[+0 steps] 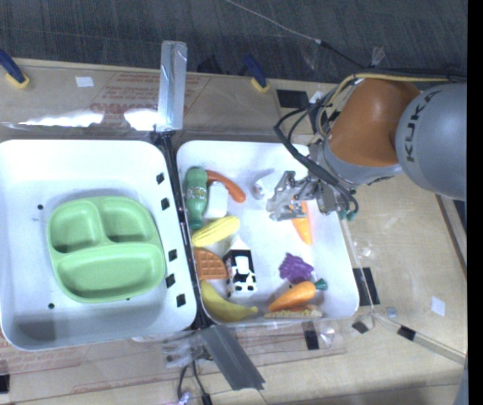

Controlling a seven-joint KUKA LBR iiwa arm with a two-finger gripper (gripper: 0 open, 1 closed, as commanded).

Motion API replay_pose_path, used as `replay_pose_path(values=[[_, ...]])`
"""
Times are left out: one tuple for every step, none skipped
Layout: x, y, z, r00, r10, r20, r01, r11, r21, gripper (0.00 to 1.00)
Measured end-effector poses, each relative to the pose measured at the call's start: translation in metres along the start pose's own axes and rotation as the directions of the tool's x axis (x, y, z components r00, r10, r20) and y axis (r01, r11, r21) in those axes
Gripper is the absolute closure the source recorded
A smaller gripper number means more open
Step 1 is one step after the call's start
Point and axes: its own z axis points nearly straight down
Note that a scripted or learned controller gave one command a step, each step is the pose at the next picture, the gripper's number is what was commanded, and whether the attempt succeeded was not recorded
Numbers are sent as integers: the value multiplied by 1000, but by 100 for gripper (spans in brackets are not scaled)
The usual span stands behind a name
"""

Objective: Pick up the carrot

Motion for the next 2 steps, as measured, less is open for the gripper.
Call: replay_pose_path(values=[[1,0,1,1000,0,-2,0,1000,-1,0],[-8,1,30,996,81,-41,-82,997,-7,0]])
